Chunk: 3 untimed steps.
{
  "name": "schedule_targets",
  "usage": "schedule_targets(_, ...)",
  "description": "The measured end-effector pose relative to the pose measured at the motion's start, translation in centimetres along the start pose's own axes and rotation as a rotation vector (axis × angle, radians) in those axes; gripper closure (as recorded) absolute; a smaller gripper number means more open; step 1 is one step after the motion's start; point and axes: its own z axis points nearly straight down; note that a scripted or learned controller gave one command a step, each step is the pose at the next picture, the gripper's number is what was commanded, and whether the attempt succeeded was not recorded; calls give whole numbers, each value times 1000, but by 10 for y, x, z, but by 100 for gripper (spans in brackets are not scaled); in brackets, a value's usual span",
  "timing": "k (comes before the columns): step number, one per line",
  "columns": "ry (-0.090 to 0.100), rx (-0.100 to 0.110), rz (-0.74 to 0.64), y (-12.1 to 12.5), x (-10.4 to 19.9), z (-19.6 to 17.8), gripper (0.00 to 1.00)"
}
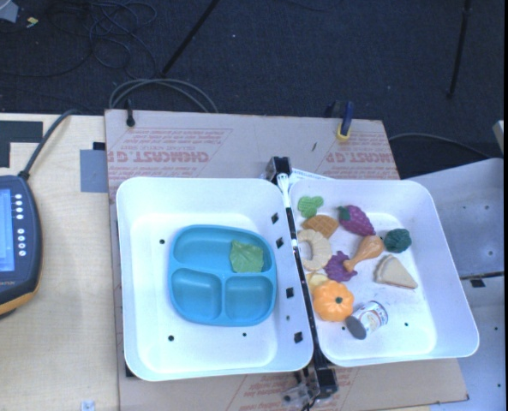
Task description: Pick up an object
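The right white bin (pixel 446 315) holds several toy foods: a green leafy piece (pixel 309 204), a purple grape bunch (pixel 355 220), a dark green broccoli (pixel 397 240), an orange drumstick (pixel 367 250), a tan wedge (pixel 395 273), a small purple piece (pixel 339 266), a tan ring-shaped piece (pixel 313 248), an orange pumpkin (pixel 332 301) and a small metal can (pixel 367 319) lying on its side. In the left white bin (pixel 142 315) sits a blue divided tray (pixel 221 275) with a light green leafy item (pixel 248 257) in its upper right compartment.
A teach pendant (pixel 3 242) lies on the wooden bench at far left. Both bins rest on a cardboard sheet (pixel 236 144), with a divider with black clips (pixel 292 255) between them. Cables trail across the dark floor behind.
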Motion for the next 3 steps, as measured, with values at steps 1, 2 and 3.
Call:
schedule_targets(1, 6, 12, 6, 35, 1, 209, 100)
schedule_targets(2, 10, 16, 9, -58, 32, 308, 100)
schedule_targets(3, 2, -17, -1, -49, 102, 160, 100)
